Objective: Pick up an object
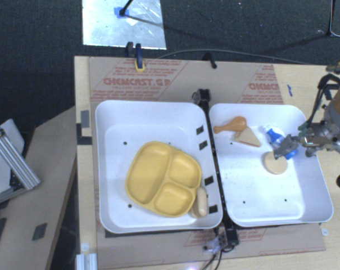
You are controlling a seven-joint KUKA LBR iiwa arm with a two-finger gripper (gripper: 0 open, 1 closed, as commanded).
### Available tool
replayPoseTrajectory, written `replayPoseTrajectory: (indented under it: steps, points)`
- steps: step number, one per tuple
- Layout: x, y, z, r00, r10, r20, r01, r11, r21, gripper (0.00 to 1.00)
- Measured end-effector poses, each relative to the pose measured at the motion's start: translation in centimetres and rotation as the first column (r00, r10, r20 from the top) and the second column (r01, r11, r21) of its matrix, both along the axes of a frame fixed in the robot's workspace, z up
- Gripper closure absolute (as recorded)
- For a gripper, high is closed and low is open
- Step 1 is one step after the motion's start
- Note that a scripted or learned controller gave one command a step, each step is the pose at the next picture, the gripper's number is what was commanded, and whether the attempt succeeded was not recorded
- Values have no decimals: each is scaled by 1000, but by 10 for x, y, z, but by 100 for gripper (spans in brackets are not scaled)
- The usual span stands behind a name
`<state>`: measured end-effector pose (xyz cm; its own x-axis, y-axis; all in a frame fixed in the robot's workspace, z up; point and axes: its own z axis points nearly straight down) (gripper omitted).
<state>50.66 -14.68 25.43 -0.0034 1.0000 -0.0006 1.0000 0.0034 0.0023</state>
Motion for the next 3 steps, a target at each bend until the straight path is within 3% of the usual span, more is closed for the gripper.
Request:
replayPoseTrajectory:
  steps: [3]
  points:
    - [5, -10, -172, 1000, -3, -3, 3, 1000, 1, 0]
